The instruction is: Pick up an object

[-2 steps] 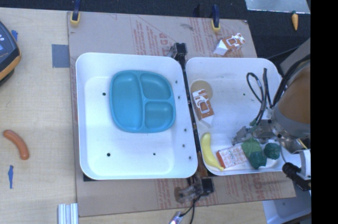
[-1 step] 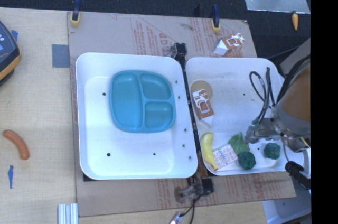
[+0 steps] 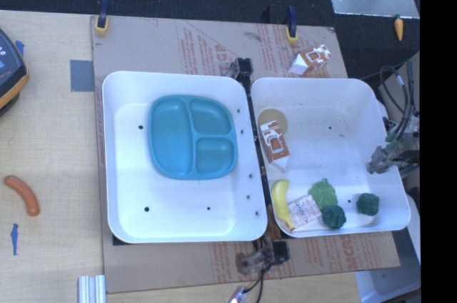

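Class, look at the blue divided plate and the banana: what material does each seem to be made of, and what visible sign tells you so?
Blue divided plate: probably moulded plastic, matte, with uniform colour and rounded compartments. Banana: looks like smooth yellow plastic, but real fruit cannot be ruled out.

The table looks like pale wood with a fine grain and a matt finish. On it lies a sheet of brown cardboard, dull and printed with red letters. Both bins, the left bin and the right bin, seem smooth white plastic with a soft shine. The blue divided plate is smooth plastic too, slightly glossy. The banana looks smooth, and the green broccoli pieces have a rough, bumpy surface.
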Controlling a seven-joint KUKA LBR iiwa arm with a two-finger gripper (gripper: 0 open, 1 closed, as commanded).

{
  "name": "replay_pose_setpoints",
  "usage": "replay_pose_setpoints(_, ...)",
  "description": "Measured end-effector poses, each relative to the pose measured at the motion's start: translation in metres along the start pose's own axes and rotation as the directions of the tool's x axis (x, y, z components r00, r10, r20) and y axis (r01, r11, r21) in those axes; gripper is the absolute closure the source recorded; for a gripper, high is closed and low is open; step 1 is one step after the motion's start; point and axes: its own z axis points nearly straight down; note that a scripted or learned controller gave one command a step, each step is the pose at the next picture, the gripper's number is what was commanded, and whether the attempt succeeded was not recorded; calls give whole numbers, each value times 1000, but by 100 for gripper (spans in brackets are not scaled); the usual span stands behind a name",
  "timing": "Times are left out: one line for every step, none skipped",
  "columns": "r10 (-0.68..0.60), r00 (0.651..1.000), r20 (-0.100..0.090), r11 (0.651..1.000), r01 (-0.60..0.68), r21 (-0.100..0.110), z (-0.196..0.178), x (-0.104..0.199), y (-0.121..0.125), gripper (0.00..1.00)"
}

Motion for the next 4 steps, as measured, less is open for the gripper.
replay_pose_setpoints(0, 1000, -1, 1000, 0, 1, 0, 0, 0, 0)
replay_pose_setpoints(-5, 1000, -2, 1000, 5, 3, 31, 78, 29, 0)
replay_pose_setpoints(-3, 1000, -1, 1000, 3, 3, 105, 66, 18, 0)
replay_pose_setpoints(-3, 1000, -1, 1000, 3, 3, 104, 65, -7, 0)
